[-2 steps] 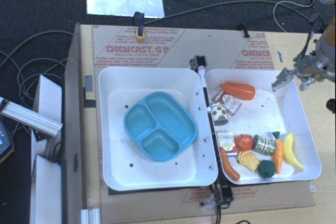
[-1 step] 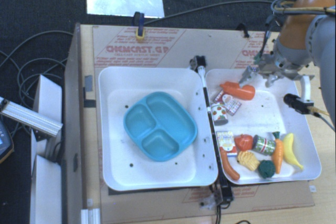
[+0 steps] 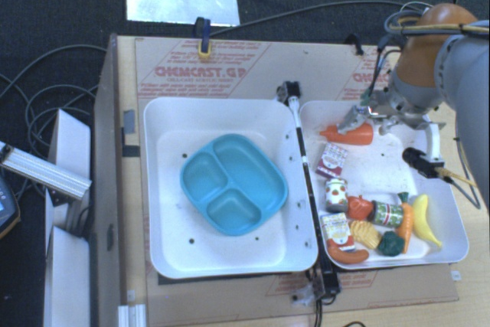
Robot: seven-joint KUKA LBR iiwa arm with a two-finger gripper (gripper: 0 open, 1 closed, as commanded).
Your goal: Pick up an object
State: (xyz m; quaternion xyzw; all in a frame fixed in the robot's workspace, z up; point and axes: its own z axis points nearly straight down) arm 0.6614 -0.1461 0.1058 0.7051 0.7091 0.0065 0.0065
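Arm (image 3: 452,57) reaches in from the right over the far end of the right bin (image 3: 452,245). Gripper (image 3: 366,117) sits low, directly at an orange-red carrot-shaped toy (image 3: 351,135) lying near the bin's far left corner; cannot tell whether the fingers are spread or pinching it, since the wrist hides them.

Other contents of right bin: small red-and-white packet (image 3: 331,159) just below the carrot toy; a cluster along the near side including a small can (image 3: 336,194), a green-labelled bottle (image 3: 387,214), a yellow banana (image 3: 426,222), a slim orange carrot (image 3: 406,222) touching the banana.

Left bin (image 3: 164,188) holds a blue divided plate (image 3: 233,183), roughly central, three compartments
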